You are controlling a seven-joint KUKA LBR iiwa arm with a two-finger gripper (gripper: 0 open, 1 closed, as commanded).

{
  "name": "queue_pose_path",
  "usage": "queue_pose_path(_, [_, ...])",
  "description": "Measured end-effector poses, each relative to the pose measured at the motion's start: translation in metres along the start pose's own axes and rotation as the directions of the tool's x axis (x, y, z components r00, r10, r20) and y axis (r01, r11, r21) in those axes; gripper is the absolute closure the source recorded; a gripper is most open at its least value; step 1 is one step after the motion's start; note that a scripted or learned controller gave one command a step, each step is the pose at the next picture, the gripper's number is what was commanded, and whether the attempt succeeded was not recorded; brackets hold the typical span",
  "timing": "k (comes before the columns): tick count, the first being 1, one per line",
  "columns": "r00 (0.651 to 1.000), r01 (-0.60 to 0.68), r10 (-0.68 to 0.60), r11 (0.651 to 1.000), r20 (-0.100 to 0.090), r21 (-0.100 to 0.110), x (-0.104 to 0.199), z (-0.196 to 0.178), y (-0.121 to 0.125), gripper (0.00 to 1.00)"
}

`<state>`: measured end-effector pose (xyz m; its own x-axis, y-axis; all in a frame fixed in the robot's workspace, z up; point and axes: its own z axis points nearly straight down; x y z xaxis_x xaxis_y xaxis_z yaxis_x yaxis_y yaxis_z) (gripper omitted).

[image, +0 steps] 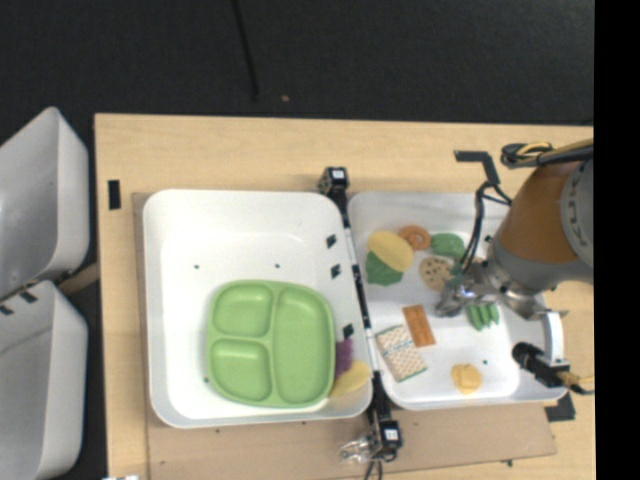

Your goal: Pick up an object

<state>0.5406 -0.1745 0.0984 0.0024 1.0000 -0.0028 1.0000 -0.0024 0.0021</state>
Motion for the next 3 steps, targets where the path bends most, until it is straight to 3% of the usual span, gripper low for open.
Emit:
queue_pose_path(1, [1.0, 0.001, -0.001, 1.0, -0.002, 0.005, 0.011, -0.027, -0.008, 1.0])
queue_pose_path(2, [1.0, 0.002, -0.002, 1.0, 0.006, -0.014, 0.06, -0.007, -0.037, 1.0])
queue_pose_path(3, [1.0, -0.001, 0.001, 1.0, 0.0, -0.005, 0.053, -0.076, -0.05, 1.0])
